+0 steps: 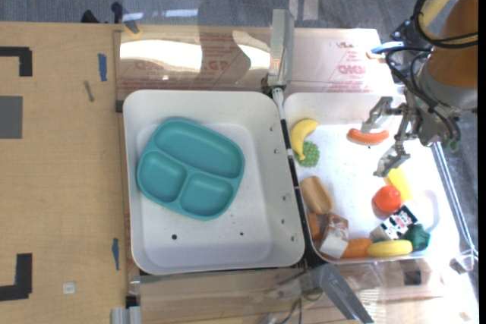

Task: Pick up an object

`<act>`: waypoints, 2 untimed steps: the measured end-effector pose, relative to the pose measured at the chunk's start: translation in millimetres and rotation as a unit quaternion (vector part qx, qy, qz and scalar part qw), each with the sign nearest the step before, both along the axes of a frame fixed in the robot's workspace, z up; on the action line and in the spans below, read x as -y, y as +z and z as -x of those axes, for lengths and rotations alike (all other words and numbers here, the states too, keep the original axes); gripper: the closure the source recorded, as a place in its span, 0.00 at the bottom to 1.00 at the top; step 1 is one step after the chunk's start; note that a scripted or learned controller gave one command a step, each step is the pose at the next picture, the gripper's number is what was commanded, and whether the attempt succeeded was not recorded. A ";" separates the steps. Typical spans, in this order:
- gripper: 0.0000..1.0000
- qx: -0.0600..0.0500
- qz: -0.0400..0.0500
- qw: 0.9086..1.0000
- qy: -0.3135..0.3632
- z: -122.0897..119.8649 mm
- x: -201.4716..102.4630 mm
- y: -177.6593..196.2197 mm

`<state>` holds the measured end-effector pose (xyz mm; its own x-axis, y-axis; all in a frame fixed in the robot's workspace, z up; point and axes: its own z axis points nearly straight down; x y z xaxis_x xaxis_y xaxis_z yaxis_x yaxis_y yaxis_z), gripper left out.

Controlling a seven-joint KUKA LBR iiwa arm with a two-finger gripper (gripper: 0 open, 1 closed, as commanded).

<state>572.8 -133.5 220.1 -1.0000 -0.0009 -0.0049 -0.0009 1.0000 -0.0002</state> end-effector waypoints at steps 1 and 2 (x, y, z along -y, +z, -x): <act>0.00 0.001 0.001 0.999 0.049 29.0 57.3 -126.5; 0.00 0.005 0.001 0.999 -0.037 57.4 45.3 -130.5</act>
